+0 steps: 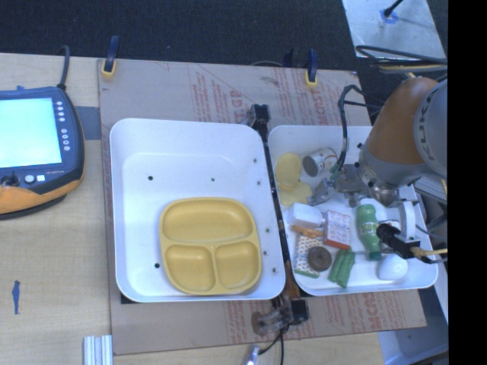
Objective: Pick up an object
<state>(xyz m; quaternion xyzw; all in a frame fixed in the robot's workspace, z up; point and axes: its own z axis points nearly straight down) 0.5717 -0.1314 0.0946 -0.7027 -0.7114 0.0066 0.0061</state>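
The right bin (358, 286) holds several small things. Among them are a pale yellow cup (289, 170), a silver can (319, 160), a green bottle (367, 226), a red and white packet (338, 227), a brown round piece (319, 258), a green stick (342, 268) and a white egg shape (393, 267). My gripper (332, 187) is low in this bin. It sits just below the silver can, right of the yellow cup and above the packet. Nothing shows as held in it.
The left bin (137, 166) holds a yellow divided tray (211, 243). A tablet-like pendant (34, 147) lies on the bench at the far left. The grey and orange arm (399, 131) covers the right bin's upper right corner.
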